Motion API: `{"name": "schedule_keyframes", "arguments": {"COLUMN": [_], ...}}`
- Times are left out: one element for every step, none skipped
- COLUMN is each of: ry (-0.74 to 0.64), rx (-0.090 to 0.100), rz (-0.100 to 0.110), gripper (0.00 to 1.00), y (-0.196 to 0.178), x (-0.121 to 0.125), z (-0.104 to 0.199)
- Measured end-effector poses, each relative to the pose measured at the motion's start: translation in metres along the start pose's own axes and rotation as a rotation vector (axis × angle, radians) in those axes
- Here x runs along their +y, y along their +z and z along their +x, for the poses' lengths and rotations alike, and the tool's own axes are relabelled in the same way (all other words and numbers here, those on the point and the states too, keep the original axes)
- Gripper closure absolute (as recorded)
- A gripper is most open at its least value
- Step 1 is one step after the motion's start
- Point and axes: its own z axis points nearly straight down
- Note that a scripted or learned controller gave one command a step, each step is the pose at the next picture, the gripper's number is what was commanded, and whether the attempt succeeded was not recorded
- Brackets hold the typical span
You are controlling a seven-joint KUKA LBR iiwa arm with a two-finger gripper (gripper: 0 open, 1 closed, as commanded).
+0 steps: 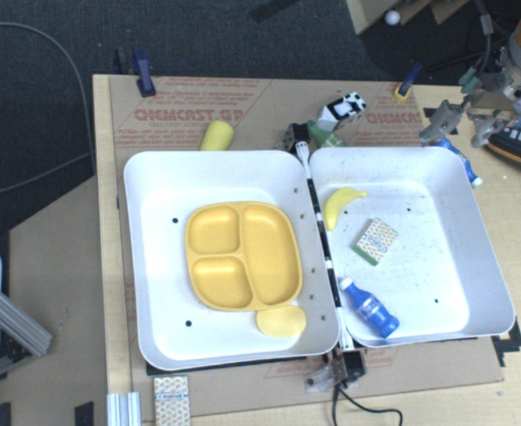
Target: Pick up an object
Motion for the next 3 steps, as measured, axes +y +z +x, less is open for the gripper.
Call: {"name": "schedule_keyframes", "arguments": {"ry": [0.000,0.001,0.002], "rx": [0.000,0.000,0.000], "rz": [0.000,-0.001,-0.002], "gripper": [0.00,0.00,1.00], "y": [0.105,0.199,0.189], "x": [-0.054,-0.067,-0.067], "z": [0.034,0.051,0.051]}}
